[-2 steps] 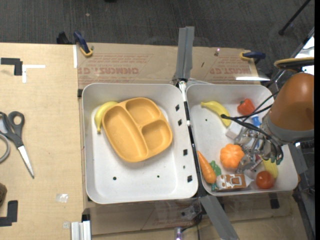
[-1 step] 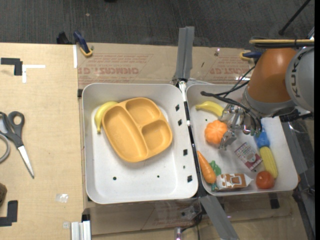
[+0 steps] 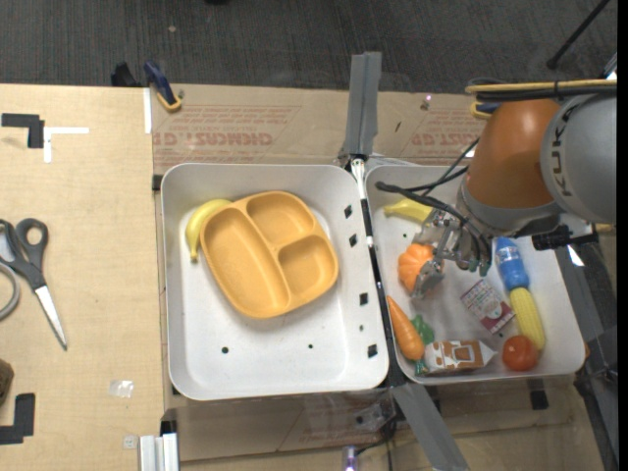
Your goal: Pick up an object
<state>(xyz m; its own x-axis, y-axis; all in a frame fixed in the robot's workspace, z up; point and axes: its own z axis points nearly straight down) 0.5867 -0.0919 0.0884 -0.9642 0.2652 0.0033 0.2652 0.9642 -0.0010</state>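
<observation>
Camera view looks down on a wooden bench (image 3: 78, 263) carrying two shallow white bins side by side. In the left bin (image 3: 265, 361) lies an orange-yellow divided plate (image 3: 267, 253) with three compartments, set toward the bin's far left part, and a yellow banana (image 3: 199, 222) curves along the plate's far left rim, touching it.

The grey arm with its orange band (image 3: 520, 155) reaches into the right bin (image 3: 569, 356) from the right. Its jaws (image 3: 428, 275) hang low over the bin's left half, just beside a small orange fruit-like toy (image 3: 414, 261); the toy sits at the left of the fingertips, touching or nearly touching them, and I cannot tell whether it lies between them. How wide the jaws stand I cannot tell either.

Around them in the right bin: a second small banana (image 3: 407, 211) near the far left corner, a carrot (image 3: 404, 328) along the left wall, a small printed carton (image 3: 456, 356) at the near edge, a red tomato (image 3: 520, 352) near the near right corner, a yellow corn cob (image 3: 528, 314) just beyond it, a blue-and-white bottle (image 3: 510, 265) beyond the corn, and a small pink-and-white packet (image 3: 486, 302) between the jaws and the corn.

On the bench's left edge lie grey-handled scissors (image 3: 37, 273).
</observation>
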